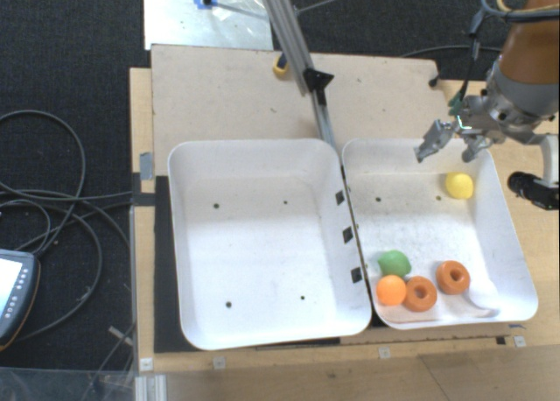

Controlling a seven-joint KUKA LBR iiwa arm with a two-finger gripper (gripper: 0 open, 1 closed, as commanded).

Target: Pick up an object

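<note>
My gripper [451, 146] hangs over the far part of the right bin [516, 242], its two fingers spread apart with nothing between them. A yellow ball [458, 185] lies just below and to the right of the fingertips, on the bin floor. Near the bin's front edge sit a green lump [395, 262], an orange ball [391, 290] and two orange rings [420, 293] [452, 277]. A pale flat piece [479, 306] rests in the front right corner.
The left bin [188, 215] stands beside the right one, sharing a middle wall [348, 233]. A grey slanted pole [293, 31] crosses the bench from the back. Cables and a pendant [13, 290] lie on the floor at left.
</note>
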